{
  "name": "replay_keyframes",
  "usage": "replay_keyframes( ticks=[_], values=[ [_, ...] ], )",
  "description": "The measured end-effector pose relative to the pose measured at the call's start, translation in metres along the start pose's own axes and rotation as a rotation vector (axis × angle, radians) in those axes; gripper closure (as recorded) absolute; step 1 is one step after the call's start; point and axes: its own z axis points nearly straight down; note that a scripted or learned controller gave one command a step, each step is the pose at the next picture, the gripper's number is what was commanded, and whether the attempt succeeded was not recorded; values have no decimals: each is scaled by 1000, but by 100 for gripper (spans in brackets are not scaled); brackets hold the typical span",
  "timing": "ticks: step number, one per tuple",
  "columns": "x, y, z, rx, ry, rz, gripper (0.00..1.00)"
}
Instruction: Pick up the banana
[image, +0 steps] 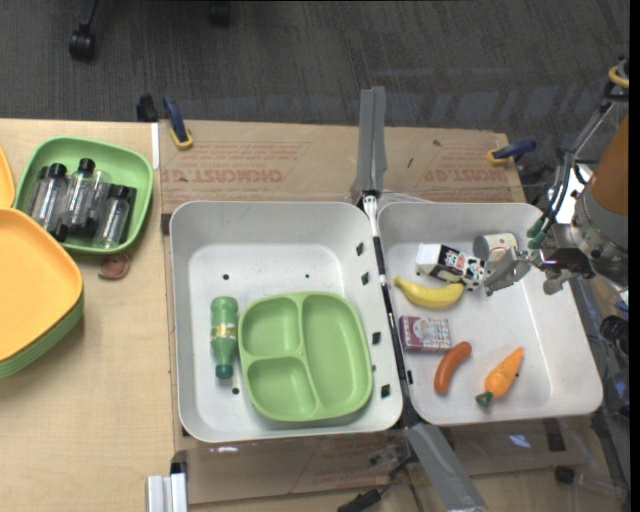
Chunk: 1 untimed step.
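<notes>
- brown bench (120, 400) under us bears two white bins side by side; dark carpet lies beyond
- we see the banana (430, 292) in the right bin (570, 395), near its left wall, just beside a black-and-white carton (450, 262)
- below it lie a pink packet (425, 333), a sausage (451, 366) and a carrot (502, 374)
- the gripper (505, 272) hovers right of the banana, apart from it; whether its fingers are spread we cannot tell
- the left bin (195, 250) has a green divided tray (300, 355) and a green bottle (224, 335)

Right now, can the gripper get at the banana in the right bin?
Probably yes. The gripper hangs just right of the banana, whose top is uncovered. A small carton crowds its far side, so a grasp may bump that.
</notes>
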Motion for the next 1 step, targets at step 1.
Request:
replay_keyframes(
  ticks=[1],
  values=[
    [-46,56,147,-1,0,-45,0]
  ],
)
